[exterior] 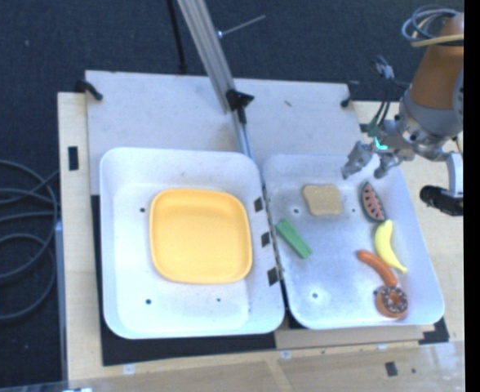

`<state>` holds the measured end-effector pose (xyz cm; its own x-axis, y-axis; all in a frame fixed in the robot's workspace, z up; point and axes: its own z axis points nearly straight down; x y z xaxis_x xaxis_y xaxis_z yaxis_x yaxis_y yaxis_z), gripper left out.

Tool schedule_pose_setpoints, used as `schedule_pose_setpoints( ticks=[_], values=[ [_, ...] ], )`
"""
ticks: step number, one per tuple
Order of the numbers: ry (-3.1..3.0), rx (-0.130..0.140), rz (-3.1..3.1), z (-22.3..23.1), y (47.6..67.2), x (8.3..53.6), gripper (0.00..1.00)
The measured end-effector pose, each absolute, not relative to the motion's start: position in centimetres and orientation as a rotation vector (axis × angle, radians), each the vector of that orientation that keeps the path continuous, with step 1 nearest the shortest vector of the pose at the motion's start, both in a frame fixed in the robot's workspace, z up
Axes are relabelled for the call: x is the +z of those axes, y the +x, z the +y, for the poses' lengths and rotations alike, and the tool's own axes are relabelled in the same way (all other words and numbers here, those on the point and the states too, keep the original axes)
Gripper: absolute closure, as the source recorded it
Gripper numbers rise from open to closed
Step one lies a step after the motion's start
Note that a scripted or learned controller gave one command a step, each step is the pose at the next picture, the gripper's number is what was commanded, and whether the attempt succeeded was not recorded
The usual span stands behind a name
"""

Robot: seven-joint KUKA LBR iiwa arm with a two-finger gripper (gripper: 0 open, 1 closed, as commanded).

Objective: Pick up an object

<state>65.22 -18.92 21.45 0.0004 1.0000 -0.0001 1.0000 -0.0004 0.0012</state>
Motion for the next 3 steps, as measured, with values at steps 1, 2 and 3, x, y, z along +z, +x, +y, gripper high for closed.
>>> schedule_pose_setpoints(
  ticks=[1, 2, 3],
  values=[
    [2.221, 0.001, 2.220, -18.9, 65.2, 21.4, 0.00],
    [2.223, -0.003, 2.222, -19.0, 65.7, 17.1, 0.00],
    [2.223, -0.004, 2.222, -19.2, 65.3, 12.9, 0.00]
  ],
)
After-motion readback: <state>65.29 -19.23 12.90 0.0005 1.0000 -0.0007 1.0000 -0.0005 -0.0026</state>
